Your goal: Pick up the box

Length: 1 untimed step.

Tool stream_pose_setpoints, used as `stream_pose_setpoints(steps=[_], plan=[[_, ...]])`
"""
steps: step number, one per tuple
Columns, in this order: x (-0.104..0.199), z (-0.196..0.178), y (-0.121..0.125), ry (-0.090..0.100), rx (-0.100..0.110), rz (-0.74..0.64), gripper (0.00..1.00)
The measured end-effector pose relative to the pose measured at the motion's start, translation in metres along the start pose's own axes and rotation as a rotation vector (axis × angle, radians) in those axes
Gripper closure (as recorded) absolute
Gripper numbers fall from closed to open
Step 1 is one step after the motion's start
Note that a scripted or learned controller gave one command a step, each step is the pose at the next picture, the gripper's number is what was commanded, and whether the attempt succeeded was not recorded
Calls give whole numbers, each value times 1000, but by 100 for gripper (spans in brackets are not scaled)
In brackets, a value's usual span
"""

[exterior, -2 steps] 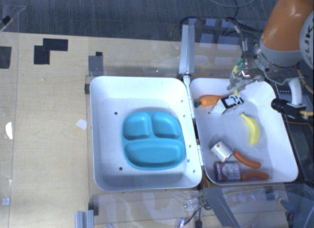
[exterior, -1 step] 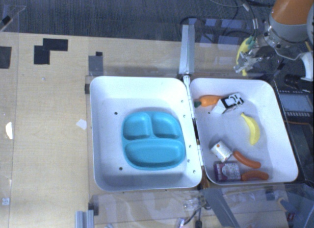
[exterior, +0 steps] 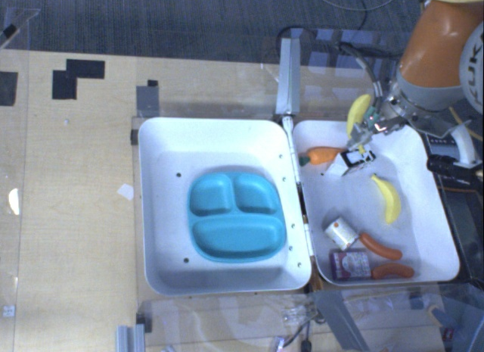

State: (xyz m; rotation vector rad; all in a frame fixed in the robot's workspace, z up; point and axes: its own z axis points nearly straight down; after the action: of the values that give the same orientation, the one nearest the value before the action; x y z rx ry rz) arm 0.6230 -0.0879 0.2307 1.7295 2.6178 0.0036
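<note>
Box: lying at the right bin's near edge, long axis along that edge. Gripper: hovering by the far wall, well apart; grip state indiscernible. Box is lying nearward.

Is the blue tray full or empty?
Empty. The blue tray lies flat in the left bin, and all three of its compartments show only bare blue plastic, with no food in them.
</note>
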Motion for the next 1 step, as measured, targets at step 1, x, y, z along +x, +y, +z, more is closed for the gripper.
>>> stream_pose_setpoints(steps=[1], plan=[[-12, -111, 46, -3, -5, -8, 100]])
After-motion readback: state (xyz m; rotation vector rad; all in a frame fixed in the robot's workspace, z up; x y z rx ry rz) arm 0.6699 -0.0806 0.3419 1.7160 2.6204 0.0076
